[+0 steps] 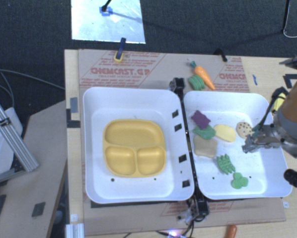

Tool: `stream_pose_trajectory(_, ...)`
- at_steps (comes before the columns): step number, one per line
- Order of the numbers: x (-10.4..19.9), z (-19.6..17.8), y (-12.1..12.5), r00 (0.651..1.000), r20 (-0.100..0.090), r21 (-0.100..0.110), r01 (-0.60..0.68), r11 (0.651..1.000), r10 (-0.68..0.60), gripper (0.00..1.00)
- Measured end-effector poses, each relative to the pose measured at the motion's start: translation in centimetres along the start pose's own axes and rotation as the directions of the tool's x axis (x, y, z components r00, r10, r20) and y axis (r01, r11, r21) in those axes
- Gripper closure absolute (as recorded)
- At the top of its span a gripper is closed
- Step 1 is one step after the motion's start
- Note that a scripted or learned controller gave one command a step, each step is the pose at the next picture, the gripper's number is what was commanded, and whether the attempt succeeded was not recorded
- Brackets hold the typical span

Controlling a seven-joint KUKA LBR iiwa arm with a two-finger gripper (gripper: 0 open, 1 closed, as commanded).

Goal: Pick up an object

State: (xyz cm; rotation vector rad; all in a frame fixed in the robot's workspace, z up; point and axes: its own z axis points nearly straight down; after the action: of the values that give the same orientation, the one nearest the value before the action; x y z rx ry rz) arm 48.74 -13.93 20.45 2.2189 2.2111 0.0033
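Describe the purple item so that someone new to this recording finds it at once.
Take the right-hand white bin, then its upper left corner area beside the divider. The flat purple toy piece lies there, just above a dark green piece and left of a yellow oval piece. It is the sole purple thing on the bench.

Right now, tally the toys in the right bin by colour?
Green: 3
Purple: 1
Yellow: 1
Tan: 1
Speckled cookie: 1
Total: 7
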Motion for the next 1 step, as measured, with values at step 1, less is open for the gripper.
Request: stream_pose_trajectory(1,2.42,9.24,-0.33,1.0,-0.008,0.015,0.006,1.0,-0.006,1.0)
